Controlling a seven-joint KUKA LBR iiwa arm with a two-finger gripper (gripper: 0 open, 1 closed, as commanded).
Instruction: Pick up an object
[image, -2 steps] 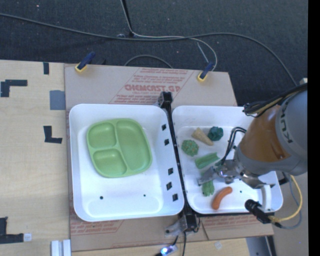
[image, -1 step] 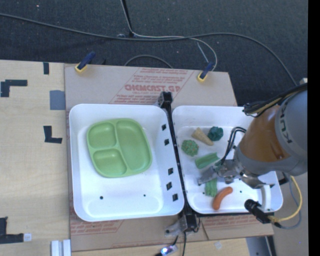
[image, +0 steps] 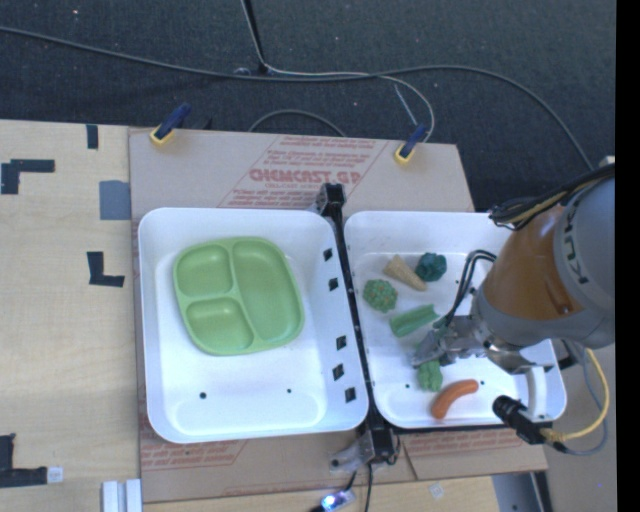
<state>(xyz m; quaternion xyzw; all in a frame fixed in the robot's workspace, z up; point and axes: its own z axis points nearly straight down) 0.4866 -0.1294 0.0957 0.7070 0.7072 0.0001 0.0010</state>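
The right bin (image: 420, 222) holds several small toys. A light green broccoli piece (image: 379, 294) lies near its left wall, with a green block (image: 412, 320) just below it. A tan wedge (image: 404, 272) and a dark teal piece (image: 432, 266) lie farther back. A small green piece (image: 430, 376) and an orange sausage (image: 455, 397) lie near the front rim. My gripper (image: 442, 346) hangs low in this bin, between the green block and the small green piece and just above the latter. The wrist hides what lies under it. I see nothing held.
The left bin (image: 240, 400) carries a green divided plate (image: 238, 295). A black divider with clips (image: 345, 320) runs between the bins. The arm's orange band and grey body (image: 545, 285) cover the right bin's right side. Cables lie across the dark floor behind the bench.
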